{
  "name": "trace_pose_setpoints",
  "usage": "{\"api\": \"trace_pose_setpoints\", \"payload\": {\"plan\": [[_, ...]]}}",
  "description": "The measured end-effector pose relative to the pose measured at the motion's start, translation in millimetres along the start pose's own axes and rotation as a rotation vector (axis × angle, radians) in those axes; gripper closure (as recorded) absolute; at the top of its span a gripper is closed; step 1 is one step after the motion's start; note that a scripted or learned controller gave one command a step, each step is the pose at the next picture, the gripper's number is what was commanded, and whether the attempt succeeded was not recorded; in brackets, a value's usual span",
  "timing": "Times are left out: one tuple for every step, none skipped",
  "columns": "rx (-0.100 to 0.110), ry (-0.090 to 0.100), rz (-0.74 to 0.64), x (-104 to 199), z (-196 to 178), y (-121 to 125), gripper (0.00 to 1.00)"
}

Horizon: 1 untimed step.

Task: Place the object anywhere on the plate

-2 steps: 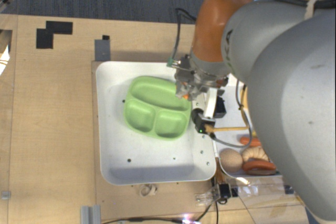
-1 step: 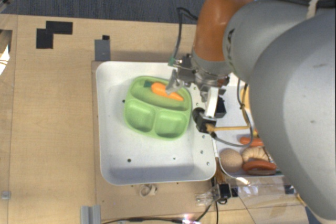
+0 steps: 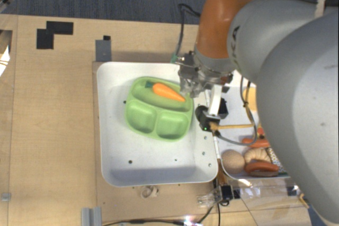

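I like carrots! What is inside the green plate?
A carrot lies in the plate's far section. The two near sections show only green. The gripper covers the plate's far right corner.

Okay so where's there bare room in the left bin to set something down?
Bare floor lies along the left bin between its left wall and the green plate, and across its near strip below the plate. The plate's two front compartments are bare. Crowded: the back compartment with the carrot, and the gripper beside it.

The wooden bench (image 3: 53,129) bears 2 white bins (image 3: 114,166).
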<state>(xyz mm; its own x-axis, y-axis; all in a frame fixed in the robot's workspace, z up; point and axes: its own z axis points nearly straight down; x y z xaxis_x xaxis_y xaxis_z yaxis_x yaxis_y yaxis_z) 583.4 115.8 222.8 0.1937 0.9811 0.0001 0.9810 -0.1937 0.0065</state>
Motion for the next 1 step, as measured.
{"api": "trace_pose_setpoints", "payload": {"plan": [[0.003,0.004,-0.021,70.4,-14.6,-6.9,1.0]]}}
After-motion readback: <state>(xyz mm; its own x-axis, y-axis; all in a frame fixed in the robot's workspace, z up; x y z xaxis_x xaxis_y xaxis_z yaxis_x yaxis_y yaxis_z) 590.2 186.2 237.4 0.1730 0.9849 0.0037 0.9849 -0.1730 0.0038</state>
